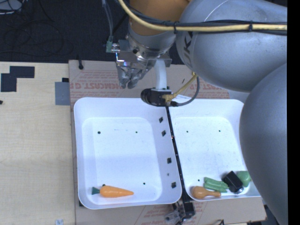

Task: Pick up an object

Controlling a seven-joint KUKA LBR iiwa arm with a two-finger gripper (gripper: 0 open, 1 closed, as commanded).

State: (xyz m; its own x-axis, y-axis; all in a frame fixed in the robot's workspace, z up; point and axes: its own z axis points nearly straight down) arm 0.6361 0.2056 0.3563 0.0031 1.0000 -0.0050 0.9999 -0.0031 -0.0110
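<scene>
Carrot (pixel 115 191) lies at lower left of the left bin (pixel 84 125), pincer (pixel 130 81) hangs top centre over cardboard beyond the bins, can't tell its state, while pear-shaped piece (pixel 205 192), green pods (pixel 216 184) and black block (pixel 233 181) crowd the right bin's (pixel 206 111) lower corner.

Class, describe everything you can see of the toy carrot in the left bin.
The toy carrot is orange, smooth and plastic-looking, with a small dark green stub at its left end. It lies flat on its side, tip pointing right, near the front edge of the left bin. Nothing else touches it; the gripper is far off, above the bin's far rim.
</scene>
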